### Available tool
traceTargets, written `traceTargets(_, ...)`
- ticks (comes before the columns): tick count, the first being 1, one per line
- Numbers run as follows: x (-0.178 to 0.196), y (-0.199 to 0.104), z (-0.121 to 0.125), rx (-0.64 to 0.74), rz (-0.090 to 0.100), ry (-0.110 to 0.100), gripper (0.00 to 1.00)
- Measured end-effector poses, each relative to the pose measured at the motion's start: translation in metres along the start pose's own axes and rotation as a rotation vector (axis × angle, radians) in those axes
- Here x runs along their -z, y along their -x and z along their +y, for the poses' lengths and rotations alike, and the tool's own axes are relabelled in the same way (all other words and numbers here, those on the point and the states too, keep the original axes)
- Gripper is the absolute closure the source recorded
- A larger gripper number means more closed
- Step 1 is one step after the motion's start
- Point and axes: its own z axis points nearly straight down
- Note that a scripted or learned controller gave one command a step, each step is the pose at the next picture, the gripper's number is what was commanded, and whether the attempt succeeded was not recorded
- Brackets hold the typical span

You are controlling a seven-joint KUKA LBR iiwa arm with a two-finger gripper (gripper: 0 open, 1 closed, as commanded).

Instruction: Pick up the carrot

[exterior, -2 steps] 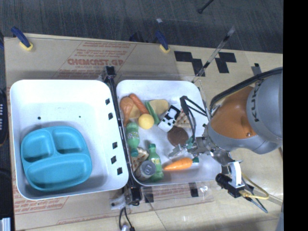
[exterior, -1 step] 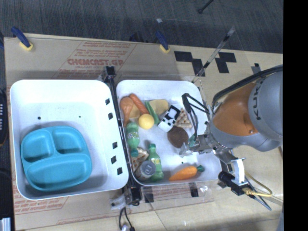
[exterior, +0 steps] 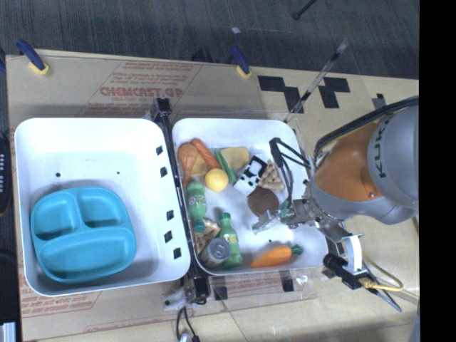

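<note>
Hovering above carrot (exterior: 271,256) in right bin (exterior: 299,266), approach step; hand (exterior: 274,219) state unclear, cannot tell; next: descend, straddle, close.

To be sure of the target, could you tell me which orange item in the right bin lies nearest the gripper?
The carrot, lying alone by the bin's near wall, just below the gripper. The other orange food is in the far-left corner.

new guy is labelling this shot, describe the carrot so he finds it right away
Start at the right-hand white bin, the crowded one. Go to its front wall, toward the right corner, where the carrot lies flat just below the pincer. It is the long orange taper with a green tip, right of the green bottle.
</note>
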Motion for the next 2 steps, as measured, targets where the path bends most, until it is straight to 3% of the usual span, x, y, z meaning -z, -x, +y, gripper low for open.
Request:
traceTargets(1, -0.0156, -0.0018, 0.0003, 0.292, 0.004, 0.004, 0.00)
traceTargets(2, -0.0157, -0.0033, 0.0006, 0.484, 0.006, 0.003, 0.00)
